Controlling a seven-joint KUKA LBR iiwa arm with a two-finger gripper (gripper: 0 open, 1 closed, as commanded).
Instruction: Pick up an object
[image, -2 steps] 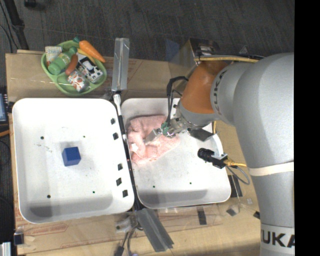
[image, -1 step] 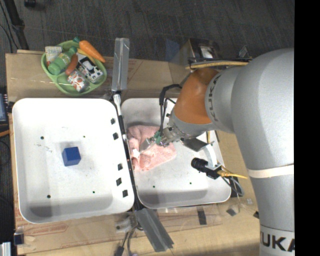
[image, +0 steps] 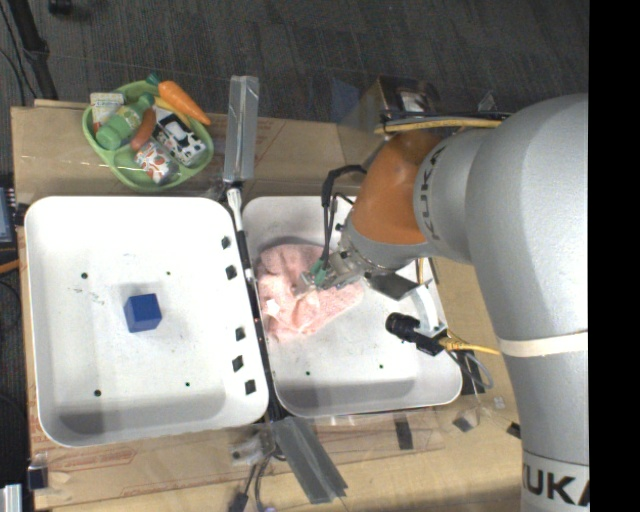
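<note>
- I see the arm (image: 520, 260) coming in from the right, its big grey body covering the right side of the bench.
- The orange band (image: 395, 195) sits over the far part of the right bin (image: 350, 395), and the wrist slants down and left from it.
- The gripper (image: 322, 275) is low over the pink cloth (image: 300, 290), right at its upper middle; tip looks to be touching the fabric or just above it.
- I can't tell from this angle how the gripper is set or whether any cloth is actually caught in it; the wrist housing blocks that.
- The pink cloth lies crumpled in the left-centre of the right bin, close to the divider between the bins, flat on the floor of the bin.
- A black cylindrical fitting (image: 412, 332) with a yellow cable sticks out just right of the cloth, below the wrist.
- The left bin (image: 60, 330) holds a blue cube (image: 143, 311), left of centre, well apart from the gripper.
- A green bowl (image: 105, 155) of toy food, with an orange carrot (image: 180, 100) on top, sits on the bench beyond the far edge of the left bin.
</note>
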